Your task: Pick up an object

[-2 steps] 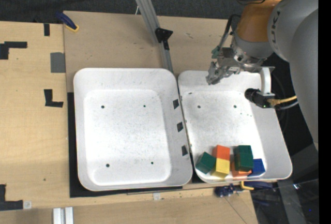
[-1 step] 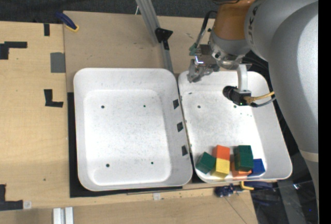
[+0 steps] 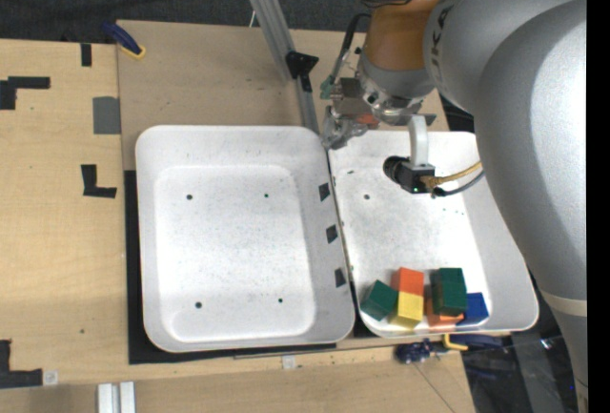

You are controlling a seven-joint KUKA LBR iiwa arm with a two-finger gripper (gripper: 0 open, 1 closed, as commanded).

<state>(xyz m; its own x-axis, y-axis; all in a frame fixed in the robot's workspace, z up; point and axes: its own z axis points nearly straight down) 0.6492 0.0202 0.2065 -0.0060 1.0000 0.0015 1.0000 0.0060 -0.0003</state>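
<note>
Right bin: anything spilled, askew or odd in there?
Nothing spilled. The blocks sit bunched against the right bin's near edge, all inside the rim, some leaning on each other. The gripper is at the bin's far corner, well away from them.

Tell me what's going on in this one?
A grey arm reaches in from the right over two white bins. Its gripper sits at the far edge of the right bin, near the divide with the left bin; nothing is visibly between its fingers. The blocks, green, orange, yellow and blue, are bunched at the right bin's near edge, well away from the gripper. No pick has been made yet.
</note>
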